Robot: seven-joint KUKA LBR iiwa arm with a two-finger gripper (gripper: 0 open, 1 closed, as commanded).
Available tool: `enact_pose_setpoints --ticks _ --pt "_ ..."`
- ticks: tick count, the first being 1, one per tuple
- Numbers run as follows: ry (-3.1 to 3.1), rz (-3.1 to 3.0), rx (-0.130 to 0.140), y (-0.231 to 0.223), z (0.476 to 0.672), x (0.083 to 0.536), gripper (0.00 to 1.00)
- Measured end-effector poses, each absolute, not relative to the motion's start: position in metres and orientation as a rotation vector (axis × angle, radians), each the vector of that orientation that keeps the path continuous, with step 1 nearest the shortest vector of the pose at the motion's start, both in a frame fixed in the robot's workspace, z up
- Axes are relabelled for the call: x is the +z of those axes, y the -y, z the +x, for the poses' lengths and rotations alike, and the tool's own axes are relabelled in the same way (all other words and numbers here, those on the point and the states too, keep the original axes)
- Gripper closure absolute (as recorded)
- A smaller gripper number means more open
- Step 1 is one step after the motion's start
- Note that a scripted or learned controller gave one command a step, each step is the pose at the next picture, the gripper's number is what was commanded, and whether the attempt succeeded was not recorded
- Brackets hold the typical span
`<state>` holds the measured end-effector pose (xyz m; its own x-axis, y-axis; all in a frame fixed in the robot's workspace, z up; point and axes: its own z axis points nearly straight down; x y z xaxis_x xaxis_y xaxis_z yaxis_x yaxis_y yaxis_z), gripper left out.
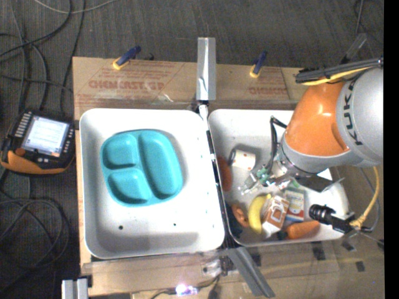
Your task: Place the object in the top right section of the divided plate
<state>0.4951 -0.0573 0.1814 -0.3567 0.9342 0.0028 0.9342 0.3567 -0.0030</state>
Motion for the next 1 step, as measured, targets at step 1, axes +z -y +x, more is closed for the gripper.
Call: enact_pose_setpoints --ticks 1 --pt "2.517 -1.882 0.009 0.0486 0.5581 0.4102 1.0"
